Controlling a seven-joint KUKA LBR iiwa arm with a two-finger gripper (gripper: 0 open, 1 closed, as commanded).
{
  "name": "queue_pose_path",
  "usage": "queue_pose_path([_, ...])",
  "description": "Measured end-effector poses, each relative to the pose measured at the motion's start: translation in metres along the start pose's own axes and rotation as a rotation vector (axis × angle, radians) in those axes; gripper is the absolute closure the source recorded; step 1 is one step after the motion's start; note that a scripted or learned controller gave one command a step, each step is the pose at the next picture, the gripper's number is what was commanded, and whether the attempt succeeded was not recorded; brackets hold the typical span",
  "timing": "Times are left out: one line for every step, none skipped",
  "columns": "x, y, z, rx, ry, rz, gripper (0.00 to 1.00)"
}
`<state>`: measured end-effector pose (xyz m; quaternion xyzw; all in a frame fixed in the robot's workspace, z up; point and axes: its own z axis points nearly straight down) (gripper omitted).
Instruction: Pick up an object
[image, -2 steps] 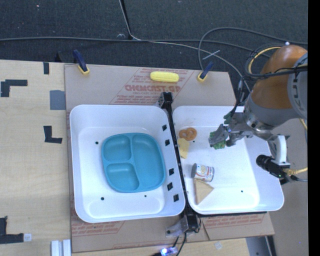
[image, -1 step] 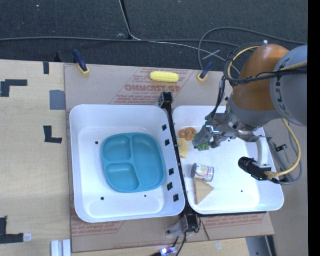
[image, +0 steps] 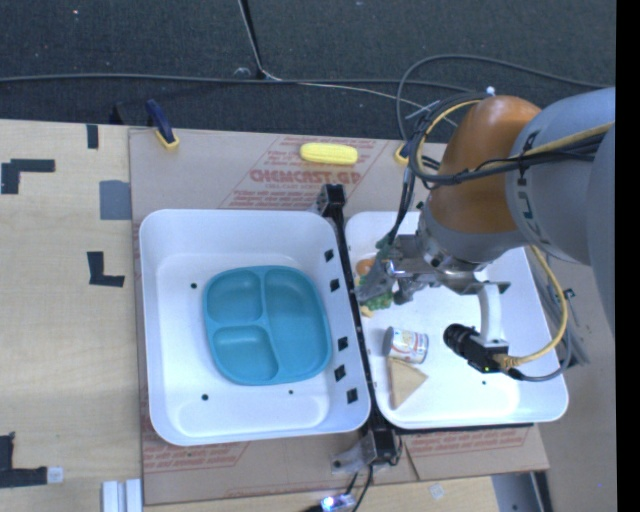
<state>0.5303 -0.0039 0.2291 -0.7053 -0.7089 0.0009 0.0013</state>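
Teal plastic tray (image: 267, 325), three compartments, left bin (image: 160, 300); pincer (image: 385, 283) state unclear.

Blue divided plate (image: 267, 325) lay in left bin (image: 160, 330); yellow clamp (image: 328, 153) sat on cardboard (image: 230, 165) behind bins.

- Even, fairly bright overhead light is cast; the white bins (image: 160, 300) are nearly washed out.
- Slight softness is seen throughout; shadows are faint.

Right bin (image: 540, 400) — small white can (image: 408, 345) on its side, tan wedge (image: 404, 381) just below.
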Motion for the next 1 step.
queue_pose_path([0.0538,0.0016,0.0121,0.001,-0.001,0.000,1.00])
